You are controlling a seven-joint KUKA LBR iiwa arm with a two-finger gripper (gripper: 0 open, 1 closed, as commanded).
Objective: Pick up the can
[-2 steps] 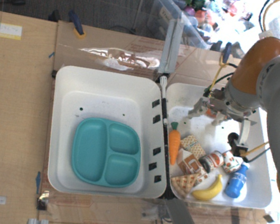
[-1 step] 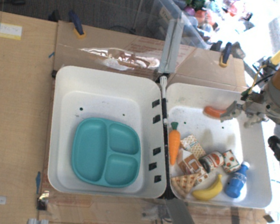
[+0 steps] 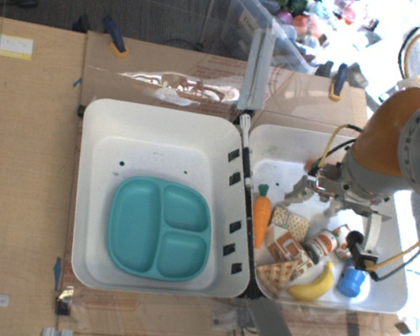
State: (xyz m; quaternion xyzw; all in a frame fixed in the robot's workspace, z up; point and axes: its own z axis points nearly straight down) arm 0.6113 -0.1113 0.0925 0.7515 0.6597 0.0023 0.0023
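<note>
The can [image 3: 323, 244], small and white with a red label, lies tilted in the right bin [image 3: 286, 148], between a banana and a stack of crackers. My gripper [image 3: 317, 201] hangs over the bin just above and slightly left of the can. Its fingers [image 3: 300, 193] are spread open with nothing between them. The grey arm with its orange band reaches in from the right and hides the bin's back right part.
Around the can lie a carrot [image 3: 260, 219], crackers [image 3: 291, 220], a waffle-like piece [image 3: 277, 273], a banana [image 3: 316, 285] and a blue cup [image 3: 351, 282]. The left bin [image 3: 95, 183] holds a teal divided plate [image 3: 159, 227]. A divider with black clips runs between the bins.
</note>
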